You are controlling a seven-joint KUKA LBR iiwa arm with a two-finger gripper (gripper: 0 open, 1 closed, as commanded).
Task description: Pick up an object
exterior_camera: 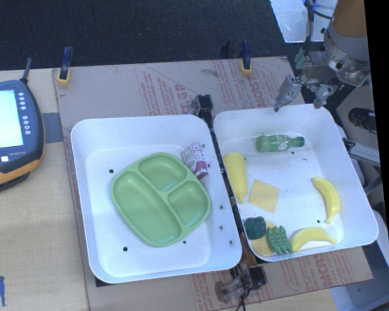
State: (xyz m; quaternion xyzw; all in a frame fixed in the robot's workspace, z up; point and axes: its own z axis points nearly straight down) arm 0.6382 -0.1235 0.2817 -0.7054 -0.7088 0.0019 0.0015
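Two white bins side by side on the surface (42, 222), divided by a black clamp strip.

Left bin (95, 196): one green divided plate (160, 198) with three compartments, lying slightly askew. One small crumpled wrapper, red and white (196, 159), just beside the plate's upper right edge.

Right bin (330, 130), count of loose items:
- one green bottle (279, 142), lying on its side near the far wall
- one yellow tapered bottle-like piece (236, 174) along the left wall
- one flat pale yellow square (264, 195) near the middle
- two bananas: one (327, 198) at the right side, one (312, 237) along the near wall
- one dark green lumpy item (255, 228) and one ribbed green item (280, 240), close together at the near left corner.

Hand (300, 96) sits at the far right corner, above the right bin's back rim, fingers spread apart, nothing between them. Well apart from every item.

One pendant with a screen (2, 133) at the left edge. Three clamps along the board's far edge.
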